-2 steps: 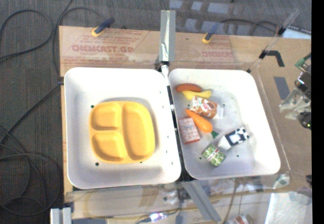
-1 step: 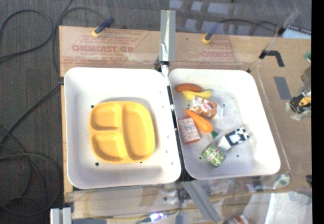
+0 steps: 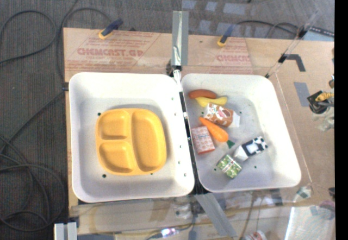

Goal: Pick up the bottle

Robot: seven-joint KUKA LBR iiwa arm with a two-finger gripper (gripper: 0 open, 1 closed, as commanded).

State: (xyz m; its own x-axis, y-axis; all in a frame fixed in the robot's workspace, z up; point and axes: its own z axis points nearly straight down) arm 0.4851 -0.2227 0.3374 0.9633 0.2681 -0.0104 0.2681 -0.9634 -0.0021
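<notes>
Bottle [image 3: 250,149] hasn't been touched yet, it's lying black and white in the right bin [image 3: 283,125] near a carrot [image 3: 214,130] and 2 small cartons, and I can't tell the hand's state, so the whole pick is left.

Two white bins sit side by side, the left bin [image 3: 81,179] and the right bin [image 3: 283,163]. The left holds one yellow divided tray [image 3: 131,140]. The right holds seven small items: one red sausage [image 3: 202,94], one banana [image 3: 211,101], one carrot [image 3: 214,130], three cartons [image 3: 202,139] and one black-and-white bottle [image 3: 251,148].
</notes>
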